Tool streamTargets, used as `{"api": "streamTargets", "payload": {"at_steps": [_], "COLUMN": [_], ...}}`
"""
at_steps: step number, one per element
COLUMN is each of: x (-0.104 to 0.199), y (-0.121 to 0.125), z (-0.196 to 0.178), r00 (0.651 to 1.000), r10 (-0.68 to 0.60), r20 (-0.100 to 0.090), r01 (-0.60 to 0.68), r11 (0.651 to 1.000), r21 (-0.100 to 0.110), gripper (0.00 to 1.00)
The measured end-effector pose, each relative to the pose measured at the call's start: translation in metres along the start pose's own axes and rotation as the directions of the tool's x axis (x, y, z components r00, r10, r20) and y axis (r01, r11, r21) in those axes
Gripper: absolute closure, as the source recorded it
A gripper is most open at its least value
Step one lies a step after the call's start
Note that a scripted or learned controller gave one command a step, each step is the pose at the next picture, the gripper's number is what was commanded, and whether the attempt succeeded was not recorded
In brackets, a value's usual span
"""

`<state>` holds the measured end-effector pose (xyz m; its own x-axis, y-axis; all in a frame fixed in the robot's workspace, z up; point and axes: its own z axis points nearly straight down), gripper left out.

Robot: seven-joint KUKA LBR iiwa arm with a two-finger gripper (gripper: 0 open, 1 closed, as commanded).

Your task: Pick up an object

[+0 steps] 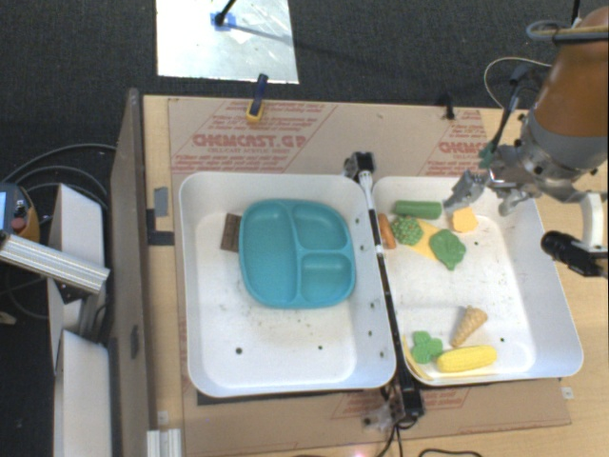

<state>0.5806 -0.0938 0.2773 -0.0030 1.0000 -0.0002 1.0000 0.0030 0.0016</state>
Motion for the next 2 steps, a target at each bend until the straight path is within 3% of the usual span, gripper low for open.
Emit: {"api": "streamTargets", "payload": {"at_steps": [1,2], "x": [-0.046,-0.055], "y": [0.033,0.038], "z": [0.106,0.195], "r00": [1.000,1.000], "r10": [0.003,0.002], "r20": [0.001,0.000], "r01": [-0.003,-0.002], "r11": [1.000,1.000], "r21": [-0.001,0.000], "gripper": [0.00,0.00]}}
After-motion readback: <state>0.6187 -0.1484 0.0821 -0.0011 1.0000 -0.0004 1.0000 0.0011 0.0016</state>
